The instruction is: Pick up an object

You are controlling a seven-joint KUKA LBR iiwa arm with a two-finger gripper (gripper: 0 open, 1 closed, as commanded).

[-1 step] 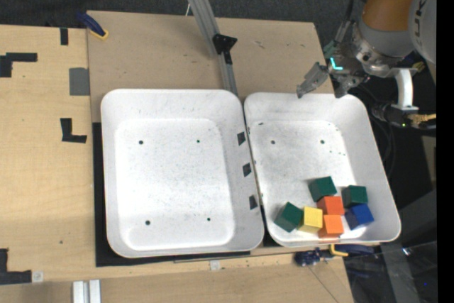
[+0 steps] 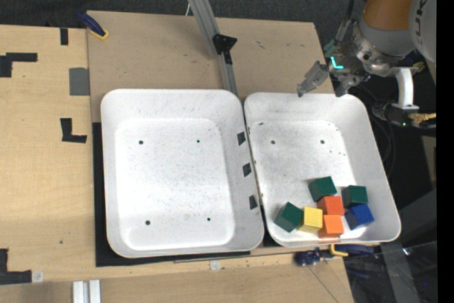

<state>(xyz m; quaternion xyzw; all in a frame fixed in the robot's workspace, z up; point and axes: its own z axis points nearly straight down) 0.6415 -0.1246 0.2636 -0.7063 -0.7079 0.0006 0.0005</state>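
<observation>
Several small blocks lie clustered in the near right corner of the right bin [image 2: 369, 145]: a dark green one [image 2: 323, 187], another green [image 2: 354, 194], a red-orange [image 2: 331, 206], a blue [image 2: 360, 215], a yellow [image 2: 312, 217], an orange [image 2: 332, 225] and a green one [image 2: 289, 216]. My gripper [image 2: 325, 84] hangs over the far rim of that bin, well away from the blocks. It is open and nothing sits between its fingers [image 2: 309, 84].
The left bin [image 2: 113, 152] stands beside the right one, their rims touching. A slanted metal bar [image 2: 206, 7] runs down to the gap between the bins. A blue-and-yellow tool [image 2: 92, 25] rests at the bench's far left.
</observation>
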